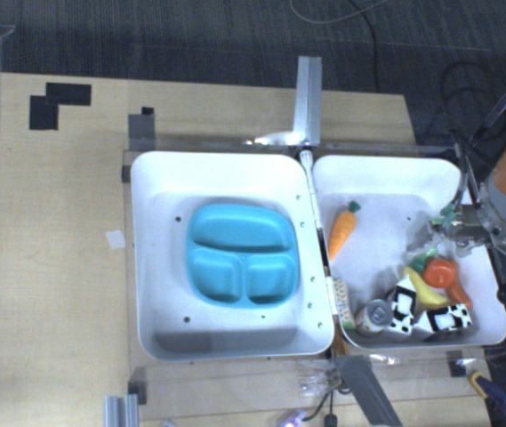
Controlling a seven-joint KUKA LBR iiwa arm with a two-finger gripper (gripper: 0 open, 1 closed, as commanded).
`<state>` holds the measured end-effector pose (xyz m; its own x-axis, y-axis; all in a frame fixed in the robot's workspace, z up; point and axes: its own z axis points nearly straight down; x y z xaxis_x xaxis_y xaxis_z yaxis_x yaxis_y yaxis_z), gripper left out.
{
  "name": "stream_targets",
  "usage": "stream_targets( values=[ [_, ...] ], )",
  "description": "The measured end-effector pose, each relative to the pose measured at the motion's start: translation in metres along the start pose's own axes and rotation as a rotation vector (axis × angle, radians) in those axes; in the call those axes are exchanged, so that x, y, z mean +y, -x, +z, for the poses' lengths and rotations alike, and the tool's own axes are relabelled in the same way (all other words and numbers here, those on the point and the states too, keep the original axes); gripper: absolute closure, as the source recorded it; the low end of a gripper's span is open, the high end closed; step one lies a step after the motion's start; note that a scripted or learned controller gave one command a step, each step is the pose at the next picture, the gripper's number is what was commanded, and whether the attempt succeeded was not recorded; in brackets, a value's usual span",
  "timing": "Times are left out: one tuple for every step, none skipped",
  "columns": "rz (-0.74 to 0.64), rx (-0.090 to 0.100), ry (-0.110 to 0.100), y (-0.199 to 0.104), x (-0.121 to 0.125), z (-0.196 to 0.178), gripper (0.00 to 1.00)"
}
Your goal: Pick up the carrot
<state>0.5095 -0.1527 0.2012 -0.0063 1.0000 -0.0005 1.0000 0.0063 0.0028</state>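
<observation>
Carrot [342, 230] hugs the bin's left wall [317, 229]; pincer [444, 227] apart, grip unreadable.

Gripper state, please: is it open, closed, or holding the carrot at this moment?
Gripper: open or closed cannot be told here; it sits at the right bin's right side, apart from the carrot, which lies near the bin's left wall.

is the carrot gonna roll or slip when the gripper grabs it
The carrot looks like a smooth, tapered plastic toy, so it's probably stiff and light but may squirt from a pinch. It lies against the right bin's left wall, which likely limits rolling.
</observation>
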Motion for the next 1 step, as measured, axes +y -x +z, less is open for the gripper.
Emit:
stream_targets(
  values=[
    [0.033,0.001,0.001,-0.0939,0.013,0.0078,0.0]
  ],
)
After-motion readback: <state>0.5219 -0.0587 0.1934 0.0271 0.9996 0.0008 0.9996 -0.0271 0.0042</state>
